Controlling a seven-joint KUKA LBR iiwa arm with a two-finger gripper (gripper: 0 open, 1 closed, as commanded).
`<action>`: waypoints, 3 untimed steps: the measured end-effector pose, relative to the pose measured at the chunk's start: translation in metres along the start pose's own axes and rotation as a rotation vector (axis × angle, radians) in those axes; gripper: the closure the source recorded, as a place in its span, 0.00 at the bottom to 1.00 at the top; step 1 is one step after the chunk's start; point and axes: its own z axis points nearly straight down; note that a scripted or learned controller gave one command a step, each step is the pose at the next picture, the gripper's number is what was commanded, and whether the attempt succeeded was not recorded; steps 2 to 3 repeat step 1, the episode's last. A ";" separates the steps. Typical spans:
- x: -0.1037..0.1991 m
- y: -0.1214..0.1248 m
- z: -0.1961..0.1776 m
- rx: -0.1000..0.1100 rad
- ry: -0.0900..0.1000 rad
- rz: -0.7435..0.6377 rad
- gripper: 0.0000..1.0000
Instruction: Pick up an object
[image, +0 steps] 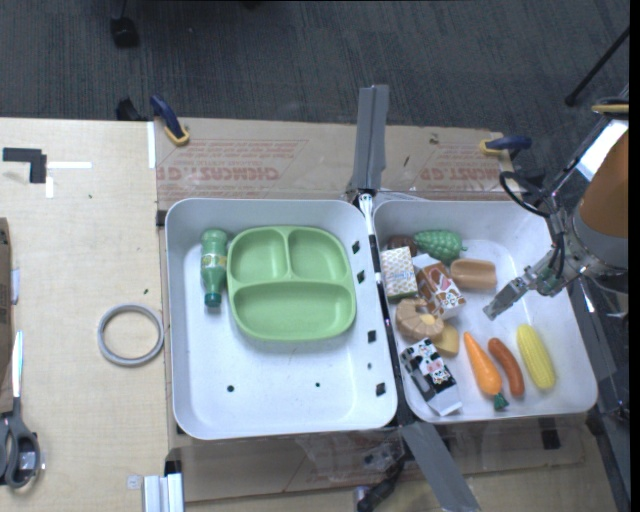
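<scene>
My gripper (498, 304) hangs over the right bin (575, 400), slanting down to the left from the wrist. Its tip is above bare bin floor, between a bread roll (473, 273) to its upper left and a red sausage (507, 366) below it. An orange carrot (482, 365) and a yellow corn cob (536, 356) lie on either side of the sausage. Nothing shows in the gripper. Further left in this bin lie a green leafy vegetable (438, 243), snack packets (440, 290), a brown pastry (418, 320) and a cow-patterned carton (430, 368).
The left bin (270, 400) holds a green divided plate (292, 282) and a green bottle (213, 265) beside it. A grey tape ring (130, 333) and scissors (18, 445) lie on the bench at the left. Cables (530, 190) hang by the arm at the right.
</scene>
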 end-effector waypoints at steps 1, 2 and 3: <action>-0.010 0.008 -0.027 0.000 -0.001 0.062 0.00; -0.010 0.008 -0.027 0.000 -0.001 0.062 0.00; -0.010 0.008 -0.027 0.000 -0.001 0.062 0.00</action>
